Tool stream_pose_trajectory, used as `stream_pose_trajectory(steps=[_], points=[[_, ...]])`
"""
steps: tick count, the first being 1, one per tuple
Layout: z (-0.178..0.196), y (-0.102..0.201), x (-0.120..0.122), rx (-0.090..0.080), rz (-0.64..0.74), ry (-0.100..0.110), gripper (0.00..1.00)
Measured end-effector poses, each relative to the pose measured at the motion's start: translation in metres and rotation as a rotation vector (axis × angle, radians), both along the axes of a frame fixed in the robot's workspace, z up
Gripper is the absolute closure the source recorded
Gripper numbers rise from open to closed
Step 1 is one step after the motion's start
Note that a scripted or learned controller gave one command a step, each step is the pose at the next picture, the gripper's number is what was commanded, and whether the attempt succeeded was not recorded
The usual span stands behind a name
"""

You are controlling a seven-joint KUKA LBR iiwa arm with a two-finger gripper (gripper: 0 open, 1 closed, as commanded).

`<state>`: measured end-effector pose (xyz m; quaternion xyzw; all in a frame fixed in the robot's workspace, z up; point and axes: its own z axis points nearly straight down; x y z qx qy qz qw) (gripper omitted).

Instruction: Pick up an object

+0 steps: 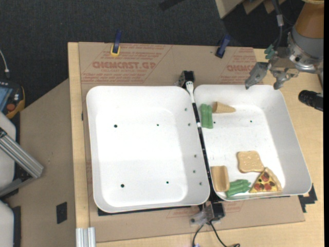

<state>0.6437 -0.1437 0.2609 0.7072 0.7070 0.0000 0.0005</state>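
The grey arm with its orange band reaches in from the right, its two-finger gripper [265, 81] hanging with jaws spread wide and nothing between them, above the far right corner of the right-hand shallow white bin [288, 118]. Inside that bin, a green stick-shaped toy [206, 116] lies against the left wall at the far end, with a tan cone-shaped piece [222, 107] just beside it to the right. Toward the near end sit a tan toast-slice toy [250, 161], a light-brown bread-like block [220, 177] by the left wall, a green pod-shaped toy [237, 188] and a toy pizza slice with red dots [267, 181], the last three close together along the near rim. The left-hand shallow white bin [100, 107] sits beside it on the cardboard-covered worktop [164, 60], where a blue-and-yellow clamp [116, 45] and a blue clamp [223, 46] grip the far edge.
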Motion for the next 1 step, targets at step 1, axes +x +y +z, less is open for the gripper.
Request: stream_pose_trajectory(steps=[1], points=[[-0.1581,0.0036,-0.0616,0.005,-0.002,0.020,0.00]])
